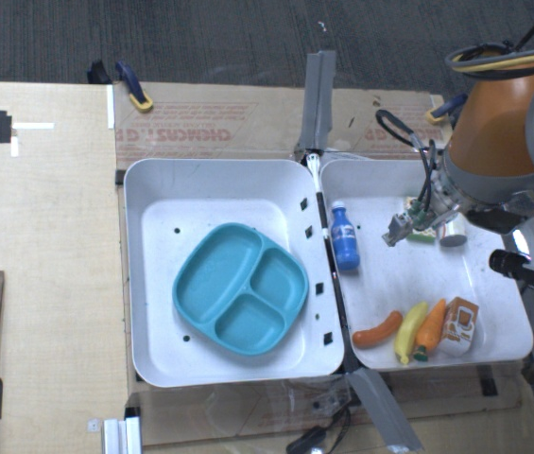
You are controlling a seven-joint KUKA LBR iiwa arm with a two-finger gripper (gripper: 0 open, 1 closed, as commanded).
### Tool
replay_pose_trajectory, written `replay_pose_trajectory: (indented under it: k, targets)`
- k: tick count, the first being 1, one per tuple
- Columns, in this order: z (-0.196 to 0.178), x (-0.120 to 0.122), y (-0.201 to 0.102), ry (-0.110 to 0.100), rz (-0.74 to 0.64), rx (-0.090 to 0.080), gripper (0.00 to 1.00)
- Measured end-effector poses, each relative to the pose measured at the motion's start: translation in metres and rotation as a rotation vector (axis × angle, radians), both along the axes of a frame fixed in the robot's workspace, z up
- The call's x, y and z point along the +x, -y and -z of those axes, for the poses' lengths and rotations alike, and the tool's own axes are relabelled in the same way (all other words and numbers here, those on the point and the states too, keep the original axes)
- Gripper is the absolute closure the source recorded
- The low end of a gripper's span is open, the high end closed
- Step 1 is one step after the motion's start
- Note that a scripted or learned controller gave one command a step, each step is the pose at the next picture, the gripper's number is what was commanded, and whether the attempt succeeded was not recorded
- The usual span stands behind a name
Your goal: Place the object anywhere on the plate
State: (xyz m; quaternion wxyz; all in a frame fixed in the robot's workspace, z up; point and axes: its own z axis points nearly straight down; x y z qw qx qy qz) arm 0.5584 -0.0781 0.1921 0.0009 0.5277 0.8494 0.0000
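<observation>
A light blue divided plate (pixel 240 288) with three compartments lies in the left bin (pixel 148 253). My gripper (pixel 401 229) hangs low over the upper middle of the right bin (pixel 493 348), with the grey and orange arm (pixel 498 130) behind it to the right. A small green and white item (pixel 424 236) and a grey round piece (pixel 453 239) lie just right of the gripper. A blue bottle (pixel 344 237) lies left of the gripper, apart from it, against the bin's left wall.
At the right bin's front lie an orange sausage (pixel 378 329), a yellow banana (pixel 409 332), a carrot (pixel 430 327) and a small carton (pixel 459 326). A grey divider post (pixel 318 102) stands between the bins at the back.
</observation>
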Motion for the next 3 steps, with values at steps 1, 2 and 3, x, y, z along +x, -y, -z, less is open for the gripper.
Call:
replay_pose_trajectory:
  k: [1,2,3]
  targets:
    - [0.001,-0.057,-0.028,-0.003,-0.045,0.000,1.00]
    - [-0.054,0.031,-0.011,-0.001,0.214,-0.001,1.00]
    - [-0.011,-0.019,-0.029,-0.005,0.100,0.000,1.00]
